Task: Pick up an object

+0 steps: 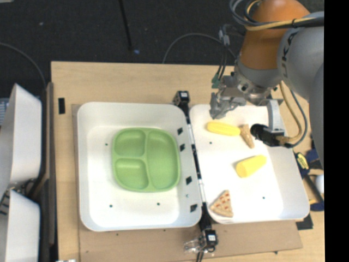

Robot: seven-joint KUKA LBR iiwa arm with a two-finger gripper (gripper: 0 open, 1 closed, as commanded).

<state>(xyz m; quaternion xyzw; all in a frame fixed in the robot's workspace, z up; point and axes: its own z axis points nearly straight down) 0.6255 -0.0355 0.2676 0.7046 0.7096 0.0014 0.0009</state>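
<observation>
My gripper (217, 110) hangs over the far left corner of the right bin (283, 201), pointing down. Just in front of it lies a yellow corn-like piece (222, 128), apart from the gripper. A small brown piece (247, 136) rests right of the corn. A yellow wedge-shaped block (250, 165) sits in the bin's middle. A pizza slice toy (222, 204) lies at the bin's near left corner. Nothing shows in the gripper's grasp.
The left bin (92, 201) holds a green divided plate (146, 159). Black clips (181, 97) line the seam between the bins. Cables and a black fitting (262, 132) hang by the arm over the right bin's far side.
</observation>
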